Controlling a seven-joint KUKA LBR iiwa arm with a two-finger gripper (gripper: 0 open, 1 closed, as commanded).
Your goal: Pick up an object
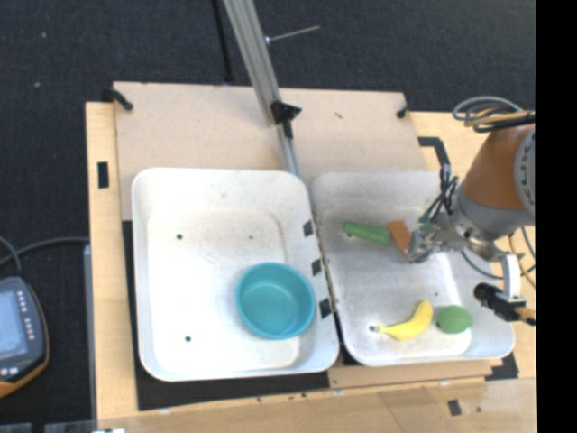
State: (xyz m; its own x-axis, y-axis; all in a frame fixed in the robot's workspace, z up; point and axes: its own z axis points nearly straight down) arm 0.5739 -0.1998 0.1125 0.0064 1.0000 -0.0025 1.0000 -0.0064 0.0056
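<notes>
Nearest my camera, the banana (407, 322) and green ball (453, 319) lie below my gripper (416, 248), untouched. I cannot tell its state; the carrot (375, 234) lies just left. Nothing lifted yet, I judge.

Objects in the two shallow white bins.

The left white bin (162, 197) contains a round light-blue plastic bowl (275, 299), upright with its opening facing up, in the near right part of that bin. The right white bin (361, 192) contains three items. A green cylindrical object with an orange end (374, 234) lies on its side near the bin's middle, orange end toward the right. A curved yellow banana (407, 323) lies flat near the front edge. A round green fruit-shaped object (453, 318) rests just beside the banana, on its right.
</notes>
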